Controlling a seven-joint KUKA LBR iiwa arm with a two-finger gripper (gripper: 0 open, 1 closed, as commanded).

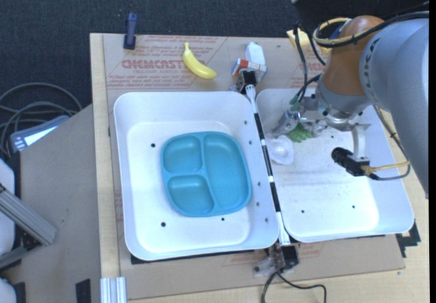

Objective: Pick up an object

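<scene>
**Green object under the claw in the right bin**

Green object, small and leafy-looking, lies in the upper left part of the right bin, close to the bin's left wall. The claw sits directly over it, low in the bin, and its metal parts overlap the green piece from above. Whether the claw is spread wide, drawn narrow or gripping the green piece cannot be told from this slanted view, since the wrist hides the tips.

Just below and left of the green object, a small white rounded item rests on the bin floor, near but apart from the claw. A black part with a cable hangs off the arm to the right.

The grey arm with its orange band reaches in from the right and bends down over the bin's top edge.

The left bin holds a blue divided plate, lying flat near its middle. On the counter behind the bins lie a yellow banana, a small dark blue item at the far edge, and a white and orange packet near the gap between the bins.
</scene>
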